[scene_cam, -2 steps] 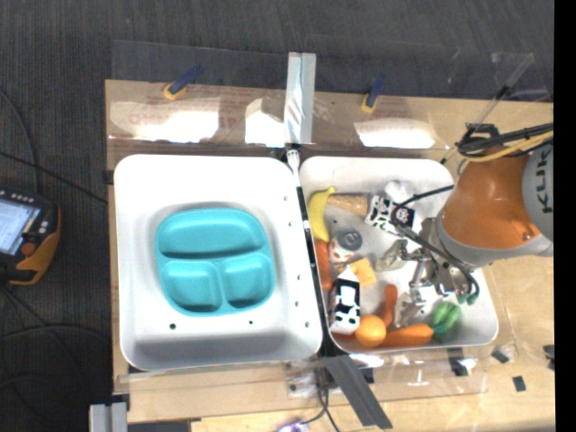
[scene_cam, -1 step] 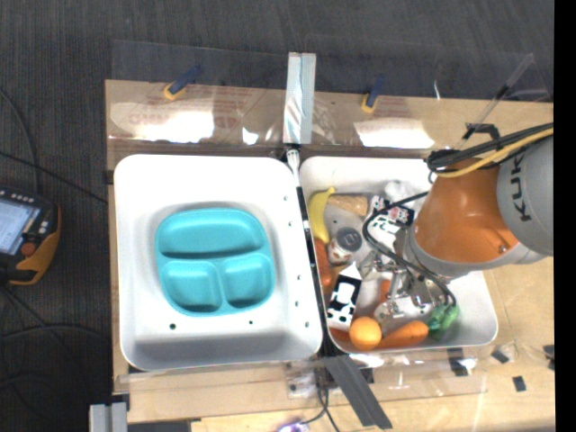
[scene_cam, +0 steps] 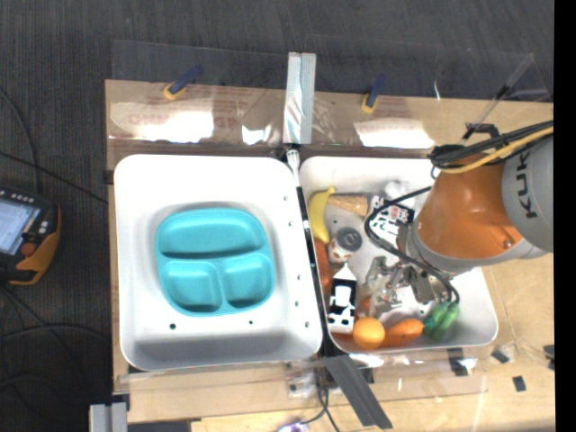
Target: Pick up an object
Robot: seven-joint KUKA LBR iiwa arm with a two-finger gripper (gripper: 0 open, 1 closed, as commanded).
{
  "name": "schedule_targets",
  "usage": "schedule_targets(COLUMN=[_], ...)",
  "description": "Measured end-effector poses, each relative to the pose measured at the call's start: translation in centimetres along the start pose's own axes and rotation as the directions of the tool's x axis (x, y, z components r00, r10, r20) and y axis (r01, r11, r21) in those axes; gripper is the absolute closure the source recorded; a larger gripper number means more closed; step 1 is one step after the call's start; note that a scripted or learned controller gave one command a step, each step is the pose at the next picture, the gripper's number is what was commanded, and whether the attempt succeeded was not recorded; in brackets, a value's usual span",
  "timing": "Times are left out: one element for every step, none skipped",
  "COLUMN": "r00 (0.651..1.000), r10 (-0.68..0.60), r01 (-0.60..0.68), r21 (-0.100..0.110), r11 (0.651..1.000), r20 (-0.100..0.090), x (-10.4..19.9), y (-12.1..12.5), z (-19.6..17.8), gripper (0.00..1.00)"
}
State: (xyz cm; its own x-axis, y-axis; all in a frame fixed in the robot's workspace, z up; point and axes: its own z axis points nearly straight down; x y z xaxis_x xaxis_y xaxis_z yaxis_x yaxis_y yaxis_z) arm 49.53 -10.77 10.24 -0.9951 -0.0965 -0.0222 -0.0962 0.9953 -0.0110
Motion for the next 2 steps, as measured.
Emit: schedule_targets(r00=[1.000, 0.998], r10=[0.000, 0.059], r01=[0.000, -0.059], r21=[0.000, -0.003], r11=[1.000, 0.998], r20=[0.000, -0.015], x=[0.0, -2.0], y=[0.0, 0.7], z=[0.0, 1.3], gripper=[0.00, 0.00])
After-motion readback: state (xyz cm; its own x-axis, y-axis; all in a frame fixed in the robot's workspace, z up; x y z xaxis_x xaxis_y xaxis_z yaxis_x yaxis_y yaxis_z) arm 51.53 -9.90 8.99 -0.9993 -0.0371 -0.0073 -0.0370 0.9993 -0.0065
